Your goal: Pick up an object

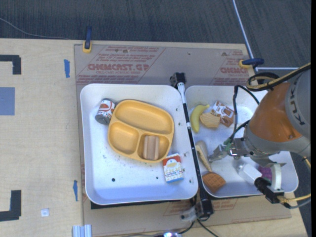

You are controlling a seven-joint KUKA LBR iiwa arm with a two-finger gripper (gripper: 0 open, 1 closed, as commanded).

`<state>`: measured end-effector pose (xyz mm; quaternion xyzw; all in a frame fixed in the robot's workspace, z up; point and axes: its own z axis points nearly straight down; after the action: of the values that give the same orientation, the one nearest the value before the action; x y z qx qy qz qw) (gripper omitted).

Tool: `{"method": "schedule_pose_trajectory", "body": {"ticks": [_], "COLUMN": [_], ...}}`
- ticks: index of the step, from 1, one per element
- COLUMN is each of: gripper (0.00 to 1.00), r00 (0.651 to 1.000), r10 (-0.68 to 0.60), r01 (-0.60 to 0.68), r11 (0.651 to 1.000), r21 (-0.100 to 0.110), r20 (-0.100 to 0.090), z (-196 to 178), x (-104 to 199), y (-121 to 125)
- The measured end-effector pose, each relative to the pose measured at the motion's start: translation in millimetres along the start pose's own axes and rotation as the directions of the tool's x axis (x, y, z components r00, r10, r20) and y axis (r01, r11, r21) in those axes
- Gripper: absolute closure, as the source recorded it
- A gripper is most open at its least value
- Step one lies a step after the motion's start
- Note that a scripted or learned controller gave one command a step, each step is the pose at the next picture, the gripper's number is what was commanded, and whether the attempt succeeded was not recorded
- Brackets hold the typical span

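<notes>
Nearest the lens and highest over the bench: the grey arm [276,127] with its orange band, reaching in from the right and covering much of the right bin [217,94]. Below the wrist, pointing left and low over the bin floor, the gripper [216,155], seen as a dim grey shape against white; cannot tell how far apart its tips stand, nor whether anything sits between them. Just left of that tip, in the right bin near its left wall, a tan elongated piece of toy food [202,155], lying lengthwise front to back, very close to the gripper and perhaps touching it, though too small to settle. Toward the front of the same bin, a round brown waffle-like disc [213,182]. Half hidden under the arm, a white object [249,173] and a purple one [266,172], shapes unclear. Toward the back, a yellow banana [196,116], beside it a tan pastry-like piece [210,121] and a small red-and-white item [225,113], details blurred. Further out, in the left bin [94,172], a yellow divided plate [140,115] with a brown block [150,147] in its front right compartment, a can [104,111] on its side touching the plate's left rim, and a small carton [173,168] just off the plate's front right corner.
</notes>
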<state>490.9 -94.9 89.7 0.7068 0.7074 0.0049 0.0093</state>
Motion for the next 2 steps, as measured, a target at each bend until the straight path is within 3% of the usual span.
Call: {"method": "schedule_pose_trajectory", "body": {"ticks": [1,2], "gripper": [0.00,0.00], "r00": [1.000,1.000], "r10": [0.001,0.000], "r01": [-0.001,0.000], "r11": [1.000,1.000], "r21": [0.008,0.003], "r20": [-0.001,0.000], "z": [1,0], "x": [-9,-4], "y": [44,6]}}
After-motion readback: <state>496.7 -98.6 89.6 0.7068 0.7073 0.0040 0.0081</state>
